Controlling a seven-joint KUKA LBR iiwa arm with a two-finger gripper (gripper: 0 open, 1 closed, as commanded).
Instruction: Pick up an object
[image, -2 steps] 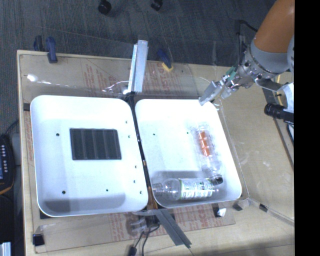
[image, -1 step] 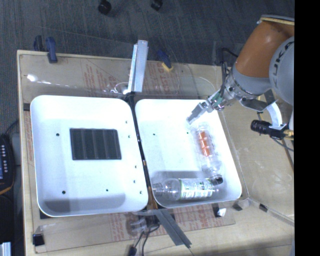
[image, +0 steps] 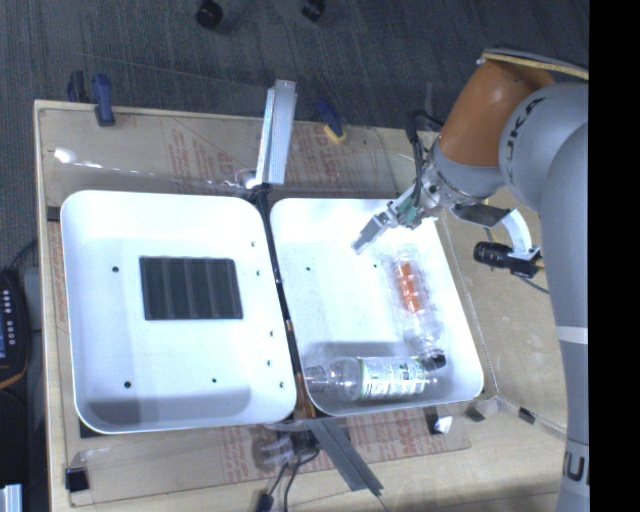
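Nearest edge of the right bin (image: 455, 300): a clear bottle w/ green label (image: 375, 377) lying flat along the front wall. Just behind, touching near its cap, a bottle w/ orange inside (image: 412, 295) running front to back. Both prob. light, slick, round, apt to roll & crush; grip across the mid-body. Farther back, the hand (image: 385, 224) hangs over the bin, nothing in it, finger gap can't tell.

light: bright, even, from above | glare: left bin (image: 100, 230) floor washed out | shadow: soft along left bin's near wall | focus: slightly soft overall, dark floor (image: 150, 50) grainy
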